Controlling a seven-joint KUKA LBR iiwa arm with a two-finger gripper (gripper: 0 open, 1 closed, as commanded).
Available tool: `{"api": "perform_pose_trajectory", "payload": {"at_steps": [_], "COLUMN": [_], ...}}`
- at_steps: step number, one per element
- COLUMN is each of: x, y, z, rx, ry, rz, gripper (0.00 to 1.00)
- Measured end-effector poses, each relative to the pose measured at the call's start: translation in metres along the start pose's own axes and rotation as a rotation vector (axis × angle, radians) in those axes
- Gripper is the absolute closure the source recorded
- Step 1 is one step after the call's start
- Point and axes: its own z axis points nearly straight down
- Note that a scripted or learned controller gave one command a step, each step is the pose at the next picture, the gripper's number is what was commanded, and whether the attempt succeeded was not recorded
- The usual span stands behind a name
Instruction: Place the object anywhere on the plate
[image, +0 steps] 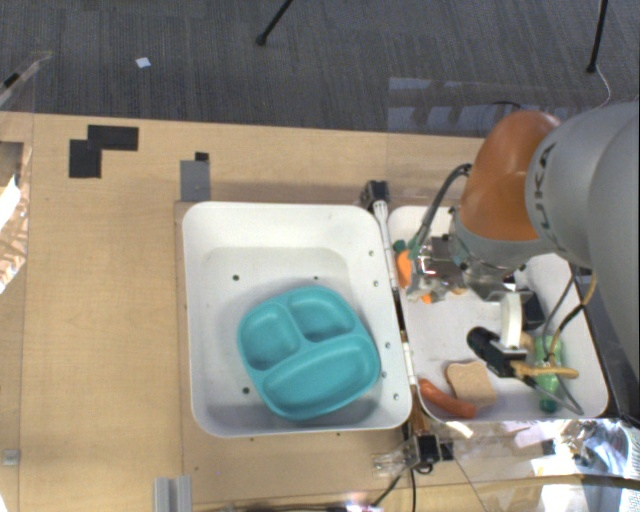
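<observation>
Plate, teal, no readable writing.

1. Floor: dark grey ribbed carpet across the top of the view.
2. Stand legs: thin black rods crossing the carpet, upper centre and upper right.
3. Bench: light wood surface.
4. Black tape patches: stepped shapes, bench upper left.
5. Grey bracket: near the bench's far edge.
</observation>
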Motion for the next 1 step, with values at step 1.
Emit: {"api": "perform_pose_trajectory", "payload": {"at_steps": [1], "x": [0.0], "y": [0.0], "z": [0.0], "rx": [0.0], "ry": [0.0], "rz": [0.0], "gripper": [0.0]}}
